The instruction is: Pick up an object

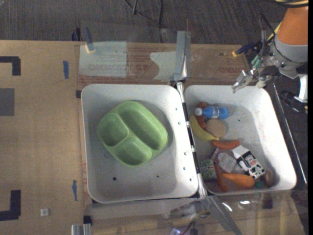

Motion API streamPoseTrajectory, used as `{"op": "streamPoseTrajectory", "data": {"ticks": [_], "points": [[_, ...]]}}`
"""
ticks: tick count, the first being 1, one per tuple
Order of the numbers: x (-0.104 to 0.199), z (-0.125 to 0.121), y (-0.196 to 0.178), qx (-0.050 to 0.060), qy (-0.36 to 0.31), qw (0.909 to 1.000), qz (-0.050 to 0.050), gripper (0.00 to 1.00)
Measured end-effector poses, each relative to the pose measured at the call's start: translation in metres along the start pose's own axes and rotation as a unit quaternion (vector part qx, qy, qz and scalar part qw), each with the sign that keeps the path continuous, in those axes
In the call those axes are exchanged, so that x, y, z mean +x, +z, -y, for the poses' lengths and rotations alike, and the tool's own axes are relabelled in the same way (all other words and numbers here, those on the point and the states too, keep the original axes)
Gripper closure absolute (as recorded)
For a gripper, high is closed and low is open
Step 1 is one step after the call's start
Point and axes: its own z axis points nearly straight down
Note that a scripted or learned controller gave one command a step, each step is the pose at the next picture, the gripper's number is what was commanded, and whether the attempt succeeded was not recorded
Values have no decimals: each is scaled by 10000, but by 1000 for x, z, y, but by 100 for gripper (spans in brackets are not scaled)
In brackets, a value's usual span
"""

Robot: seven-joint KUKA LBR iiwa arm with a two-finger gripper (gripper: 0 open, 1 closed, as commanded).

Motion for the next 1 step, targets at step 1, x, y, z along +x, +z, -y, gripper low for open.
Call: {"op": "streamPoseTrajectory", "data": {"ticks": [1], "points": [[53, -8, 116, 14, -345, 9994, -11, 0]]}}
